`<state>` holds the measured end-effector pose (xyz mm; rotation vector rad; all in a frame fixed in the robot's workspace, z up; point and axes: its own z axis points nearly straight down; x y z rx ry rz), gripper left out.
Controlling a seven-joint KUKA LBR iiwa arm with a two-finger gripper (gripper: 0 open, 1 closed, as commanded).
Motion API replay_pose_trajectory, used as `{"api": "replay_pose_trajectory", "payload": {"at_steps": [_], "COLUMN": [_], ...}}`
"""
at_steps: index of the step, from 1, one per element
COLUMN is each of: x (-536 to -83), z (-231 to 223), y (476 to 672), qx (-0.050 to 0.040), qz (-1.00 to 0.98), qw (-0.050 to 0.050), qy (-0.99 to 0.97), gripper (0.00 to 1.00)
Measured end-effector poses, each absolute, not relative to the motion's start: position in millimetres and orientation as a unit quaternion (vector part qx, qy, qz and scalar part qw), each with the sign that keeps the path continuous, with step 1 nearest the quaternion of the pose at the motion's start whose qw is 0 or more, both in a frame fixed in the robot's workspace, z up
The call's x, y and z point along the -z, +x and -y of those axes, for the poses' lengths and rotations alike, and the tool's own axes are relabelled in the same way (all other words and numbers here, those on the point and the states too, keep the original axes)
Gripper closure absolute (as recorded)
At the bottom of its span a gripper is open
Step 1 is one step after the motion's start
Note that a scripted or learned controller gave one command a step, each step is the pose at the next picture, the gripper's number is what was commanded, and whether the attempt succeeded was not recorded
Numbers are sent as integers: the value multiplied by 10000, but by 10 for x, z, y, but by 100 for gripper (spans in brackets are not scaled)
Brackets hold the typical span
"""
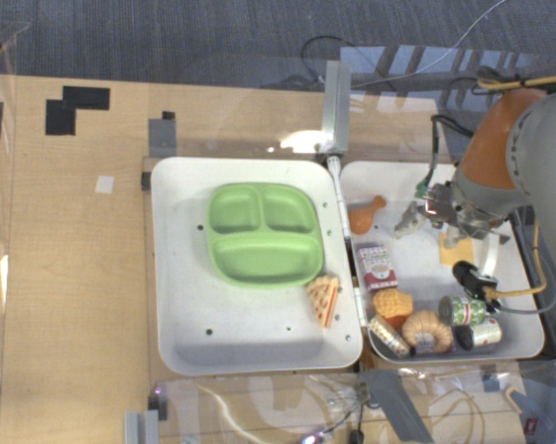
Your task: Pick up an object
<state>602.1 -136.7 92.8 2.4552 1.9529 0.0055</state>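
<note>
My gripper point(437, 213) hangs over the upper middle of the right bin point(529, 340), below the arm's orange band point(488, 148). A toy chicken drumstick point(365, 214) lies just left of it, apart from it. A yellow cheese-like piece point(456, 249) sits right below the gripper, partly hidden by the wrist. Further down the bin lie a red and white box point(376, 266), an orange corn-like toy point(392, 303), a brown bread roll point(426, 329) and two small cans point(470, 322). I see nothing held in the gripper.
The left bin point(180, 331) holds a green divided plate point(263, 233) and a toy pizza slice point(324, 298) by its right wall. A metal post point(336, 109) stands behind the wall between the bins. Black cables point(500, 289) hang from the wrist over the cans.
</note>
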Motion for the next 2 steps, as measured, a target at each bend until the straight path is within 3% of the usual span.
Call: {"api": "replay_pose_trajectory", "payload": {"at_steps": [1,2], "x": [-893,-1011], "z": [1926,1896], "y": [5448,5482], "qx": [-24,-60], "qz": [-6097,-6117], "qw": [46,57], "qy": [7926,7911], "gripper": [0,100]}}
